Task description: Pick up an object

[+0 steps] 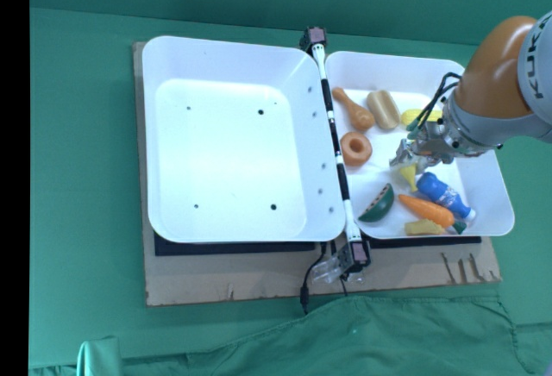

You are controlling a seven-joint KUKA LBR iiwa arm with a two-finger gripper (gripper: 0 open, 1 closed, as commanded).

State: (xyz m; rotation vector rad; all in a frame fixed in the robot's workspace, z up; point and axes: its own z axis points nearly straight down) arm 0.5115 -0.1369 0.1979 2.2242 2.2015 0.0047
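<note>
The gripper is hovering low over the right bin, its opening impossible to tell, reaching toward toys near the blue bottle; descending and closing comes next.

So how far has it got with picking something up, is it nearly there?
Not there yet, by the look of it. Done: the arm has reached over the right bin, where all the toys lie. In hand: its pincer hangs low among them, between the donut and the blue bottle. I can't tell whether it grips anything. Left: the lift itself; nothing looks raised.
</note>
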